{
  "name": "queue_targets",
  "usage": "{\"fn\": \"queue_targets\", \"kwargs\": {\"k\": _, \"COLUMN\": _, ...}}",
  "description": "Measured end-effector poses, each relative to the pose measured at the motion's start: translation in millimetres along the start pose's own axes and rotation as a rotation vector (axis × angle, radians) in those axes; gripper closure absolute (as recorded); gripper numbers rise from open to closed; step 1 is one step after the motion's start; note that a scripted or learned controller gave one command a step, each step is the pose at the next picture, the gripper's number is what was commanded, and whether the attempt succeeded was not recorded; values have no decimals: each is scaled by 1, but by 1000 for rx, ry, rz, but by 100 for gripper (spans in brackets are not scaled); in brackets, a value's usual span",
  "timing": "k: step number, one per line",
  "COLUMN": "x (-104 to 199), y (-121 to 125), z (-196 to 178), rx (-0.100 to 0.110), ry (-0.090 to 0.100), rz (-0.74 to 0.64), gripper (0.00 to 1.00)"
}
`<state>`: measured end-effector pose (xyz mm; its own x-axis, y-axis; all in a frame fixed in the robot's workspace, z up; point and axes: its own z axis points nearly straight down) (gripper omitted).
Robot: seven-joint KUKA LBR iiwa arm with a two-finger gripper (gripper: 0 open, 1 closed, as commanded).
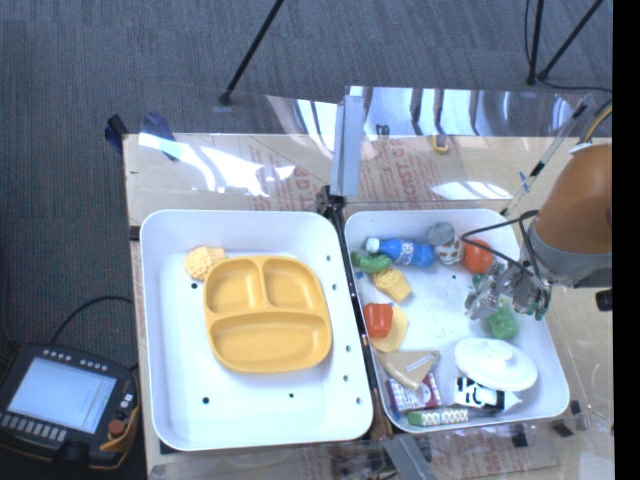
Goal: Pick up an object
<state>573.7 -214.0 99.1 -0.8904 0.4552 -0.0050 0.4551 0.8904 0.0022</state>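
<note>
Bench with two white bins, right bin point(555, 368) pretty cluttered. Gripper point(507, 296) is low in it, with a green toy point(502, 322) just below the fingertips, maybe touching. Can't tell if the fingers are apart or clamped; too blurry.

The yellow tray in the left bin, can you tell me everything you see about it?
The yellow tray looks like smooth plastic, with rounded corners and three sections: two small ones at the far side and one long one nearer the camera. All three look empty. It lies flat, a bit turned, in the middle of the left bin. A small yellow bumpy toy sits at its far left corner, seeming to touch it.
</note>
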Motion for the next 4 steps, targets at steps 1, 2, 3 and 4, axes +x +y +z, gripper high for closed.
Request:
{"fn": "queue_targets", "kwargs": {"k": 1, "x": 76, "y": 69, "z": -45, "rx": -1, "ry": 4, "rz": 42, "gripper": 100}}
{"fn": "queue_targets", "kwargs": {"k": 2, "x": 27, "y": 84, "z": 13, "rx": 4, "ry": 8, "rz": 253, "gripper": 100}}
{"fn": "queue_targets", "kwargs": {"k": 3, "x": -5, "y": 130, "z": 12, "rx": 4, "ry": 5, "rz": 587, "gripper": 100}}
{"fn": "queue_targets", "kwargs": {"k": 4, "x": -1, "y": 130, "z": 14, "rx": 12, "ry": 16, "rz": 587, "gripper": 0}}
